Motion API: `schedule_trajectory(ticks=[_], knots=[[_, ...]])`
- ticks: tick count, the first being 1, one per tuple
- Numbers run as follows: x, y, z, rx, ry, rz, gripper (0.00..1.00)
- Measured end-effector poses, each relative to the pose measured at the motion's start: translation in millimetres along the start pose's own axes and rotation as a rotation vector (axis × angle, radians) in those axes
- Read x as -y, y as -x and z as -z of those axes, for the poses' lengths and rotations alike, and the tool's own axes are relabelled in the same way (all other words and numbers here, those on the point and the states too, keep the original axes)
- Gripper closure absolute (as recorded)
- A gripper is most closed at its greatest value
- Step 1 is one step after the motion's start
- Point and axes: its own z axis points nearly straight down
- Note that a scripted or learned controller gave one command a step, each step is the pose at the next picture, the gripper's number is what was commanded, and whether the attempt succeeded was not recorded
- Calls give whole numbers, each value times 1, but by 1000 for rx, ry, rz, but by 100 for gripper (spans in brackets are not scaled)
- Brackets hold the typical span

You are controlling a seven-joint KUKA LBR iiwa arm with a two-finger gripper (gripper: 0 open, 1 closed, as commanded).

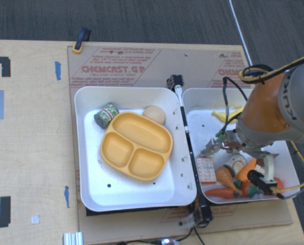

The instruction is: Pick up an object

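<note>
My gripper (213, 147) hangs low inside the right bin (203, 111), near its left wall, below the orange-banded wrist (264, 111). Just below it lie a small red-and-white box (205, 169), an orange carrot-like piece (224, 176) and a round can (237, 163). A yellow banana-like item (224, 115) lies toward the bin's far side, partly behind the arm. A red pepper-like piece (220, 192) rests along the near wall. Nothing shows held in the gripper.
The left bin (90, 188) holds a yellow divided plate (136, 145), a green can (106, 114) and a beige ball (154, 114). A black-and-white divider (185, 131) runs between the bins. Cables loop over the arm at the right.
</note>
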Motion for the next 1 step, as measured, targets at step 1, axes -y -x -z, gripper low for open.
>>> schedule_trajectory(ticks=[1], knots=[[47, 0, 0, 0, 1, 1, 0]])
